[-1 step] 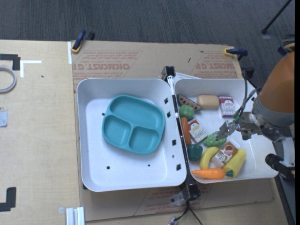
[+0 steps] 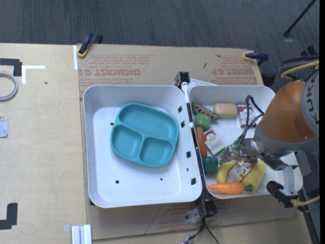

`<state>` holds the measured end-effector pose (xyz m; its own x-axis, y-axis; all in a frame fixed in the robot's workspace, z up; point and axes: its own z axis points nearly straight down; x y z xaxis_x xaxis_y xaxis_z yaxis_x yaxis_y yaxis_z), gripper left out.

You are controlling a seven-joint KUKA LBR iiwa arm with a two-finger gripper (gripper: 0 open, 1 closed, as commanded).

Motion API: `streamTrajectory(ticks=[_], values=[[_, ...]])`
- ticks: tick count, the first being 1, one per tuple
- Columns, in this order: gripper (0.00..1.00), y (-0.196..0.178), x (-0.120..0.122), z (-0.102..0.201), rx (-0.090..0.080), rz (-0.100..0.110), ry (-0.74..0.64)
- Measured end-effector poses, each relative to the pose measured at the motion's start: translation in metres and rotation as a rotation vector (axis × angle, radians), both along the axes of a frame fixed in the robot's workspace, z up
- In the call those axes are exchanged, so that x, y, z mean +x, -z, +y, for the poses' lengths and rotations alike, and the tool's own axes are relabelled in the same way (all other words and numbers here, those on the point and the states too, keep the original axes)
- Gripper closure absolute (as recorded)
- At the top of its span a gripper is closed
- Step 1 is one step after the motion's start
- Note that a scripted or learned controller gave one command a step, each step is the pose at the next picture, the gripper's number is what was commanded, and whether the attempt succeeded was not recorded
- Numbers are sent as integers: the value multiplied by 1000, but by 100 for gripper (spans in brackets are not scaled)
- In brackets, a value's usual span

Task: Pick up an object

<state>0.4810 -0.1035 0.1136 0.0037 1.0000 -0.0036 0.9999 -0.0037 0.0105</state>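
Note:
The right bin [image 2: 231,91] holds a pile of toy food. An orange carrot [image 2: 226,188] lies at its front edge, with a yellow banana [image 2: 224,171] and another yellow piece [image 2: 255,175] just behind it. A green vegetable [image 2: 202,120], a beige block [image 2: 225,109], a brown wedge [image 2: 204,111] and small printed packets [image 2: 215,142] lie further back. My gripper [image 2: 242,152] is low in this bin, right above the banana and a packet in the middle of the pile. The orange-banded wrist [image 2: 289,121] covers the bin's right part.
The left bin [image 2: 101,177] holds a teal divided plate [image 2: 144,134]. Clips on the wall between the two bins [image 2: 190,136] stand close to the pile. Cardboard lies under both bins, and cables trail at the front right [image 2: 284,200].

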Motion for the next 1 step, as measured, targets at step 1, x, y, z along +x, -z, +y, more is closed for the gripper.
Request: streamTrajectory(ticks=[1], values=[[0, 11, 2, 0, -13, -14, 33]])
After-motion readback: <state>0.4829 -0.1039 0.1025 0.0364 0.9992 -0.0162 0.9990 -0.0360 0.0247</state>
